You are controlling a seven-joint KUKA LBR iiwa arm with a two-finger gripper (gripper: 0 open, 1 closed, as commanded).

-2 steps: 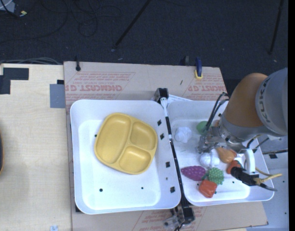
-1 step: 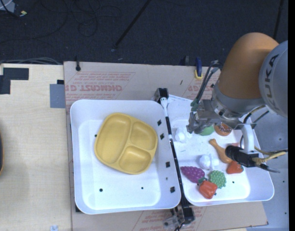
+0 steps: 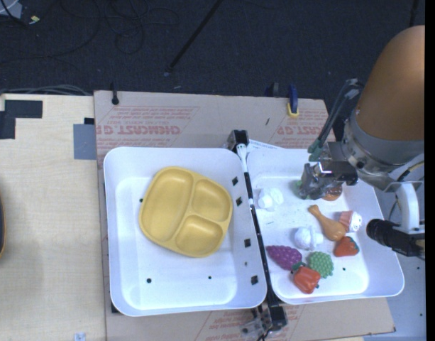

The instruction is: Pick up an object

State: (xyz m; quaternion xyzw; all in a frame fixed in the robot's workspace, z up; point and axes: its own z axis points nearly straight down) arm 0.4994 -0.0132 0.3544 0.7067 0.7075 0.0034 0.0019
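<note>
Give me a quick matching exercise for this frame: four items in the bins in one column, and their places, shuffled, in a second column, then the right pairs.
Things:
1. yellow divided plate
2. purple grapes
3. chicken drumstick
4. gripper

Places:
A. right bin, toward its back, above the drumstick
B. left bin, near its middle
C. right bin, near its front left, beside the red pepper
D. right bin, near its middle, pointing toward the strawberry

Pairs: 1-B, 2-C, 3-D, 4-A
</note>
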